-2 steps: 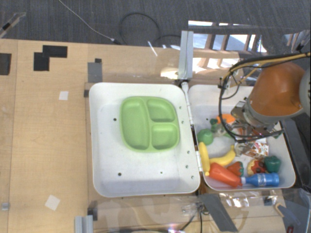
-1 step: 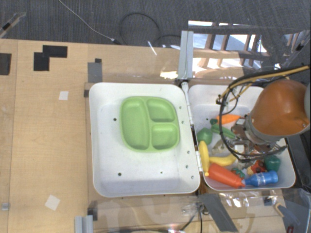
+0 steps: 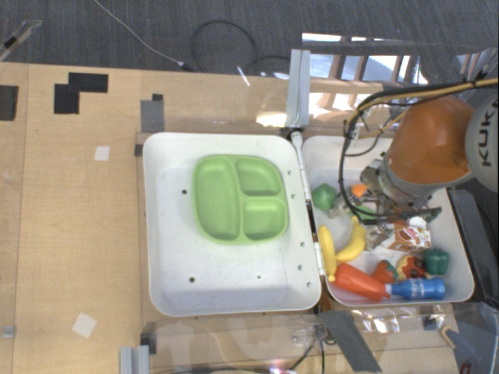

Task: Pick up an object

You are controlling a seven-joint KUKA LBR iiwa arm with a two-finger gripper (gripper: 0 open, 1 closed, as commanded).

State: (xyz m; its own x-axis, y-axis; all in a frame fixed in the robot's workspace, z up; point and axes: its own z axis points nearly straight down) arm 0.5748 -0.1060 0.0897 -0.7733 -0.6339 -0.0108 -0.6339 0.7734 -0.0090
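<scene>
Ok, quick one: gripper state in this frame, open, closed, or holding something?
Gripper: cannot be told; it hangs low over the right white bin near the yellow toy banana.

I see toys heaped in the right bin [image 3: 468, 283]: two bananas [image 3: 352, 245], an orange carrot [image 3: 360, 282], a blue bottle [image 3: 419, 289] along its near edge.

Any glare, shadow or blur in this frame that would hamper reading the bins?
Camera view: bright glare on the metal frame behind the right white bin; soft shadow around the green divided plate; the toys are mildly soft, and the orange-banded arm hides the gripper.
</scene>
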